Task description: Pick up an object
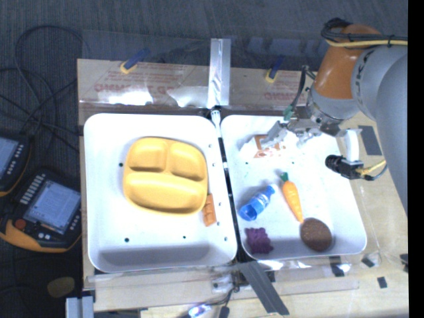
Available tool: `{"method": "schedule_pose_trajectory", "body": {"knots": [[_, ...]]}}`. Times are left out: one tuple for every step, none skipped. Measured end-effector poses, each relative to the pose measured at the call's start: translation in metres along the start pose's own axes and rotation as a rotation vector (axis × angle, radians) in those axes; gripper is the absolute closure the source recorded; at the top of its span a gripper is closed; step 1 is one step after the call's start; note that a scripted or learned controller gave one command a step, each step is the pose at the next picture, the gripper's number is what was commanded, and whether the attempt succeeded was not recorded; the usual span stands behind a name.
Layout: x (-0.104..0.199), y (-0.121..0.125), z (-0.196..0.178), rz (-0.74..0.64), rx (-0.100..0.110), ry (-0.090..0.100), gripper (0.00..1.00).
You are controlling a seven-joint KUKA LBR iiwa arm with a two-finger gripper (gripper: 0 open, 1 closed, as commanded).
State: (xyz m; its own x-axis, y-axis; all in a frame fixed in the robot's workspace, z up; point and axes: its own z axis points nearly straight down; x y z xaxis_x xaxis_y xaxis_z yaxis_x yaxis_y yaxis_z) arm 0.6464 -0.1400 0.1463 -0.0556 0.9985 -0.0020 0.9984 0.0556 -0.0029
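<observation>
The gripper (278, 136) hangs over the far end of the right bin (354, 207), just above a small red-and-white item (267, 149), probably lined up for a grasp; whether its fingers are open or closed cannot be told. Nearer than that item lie one blue bottle (257, 203), one carrot (291, 198), one brown ball (316, 234) and one purple lump (258, 239), loosely spaced, likely to give clearance. The left bin (106, 237) holds one yellow tray (165, 175) with one orange piece (209, 210) at its edge.

No readable text, red print on plastic sheet (132, 81) too blurred
</observation>
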Motion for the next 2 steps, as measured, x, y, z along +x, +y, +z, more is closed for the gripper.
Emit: {"method": "schedule_pose_trajectory", "body": {"knots": [[-0.0077,-0.0592,0.0540,-0.083,-0.003,0.002,0.00],[-0.0085,-0.0589,0.0447,-0.082,-0.004,0.002,1.00]]}}
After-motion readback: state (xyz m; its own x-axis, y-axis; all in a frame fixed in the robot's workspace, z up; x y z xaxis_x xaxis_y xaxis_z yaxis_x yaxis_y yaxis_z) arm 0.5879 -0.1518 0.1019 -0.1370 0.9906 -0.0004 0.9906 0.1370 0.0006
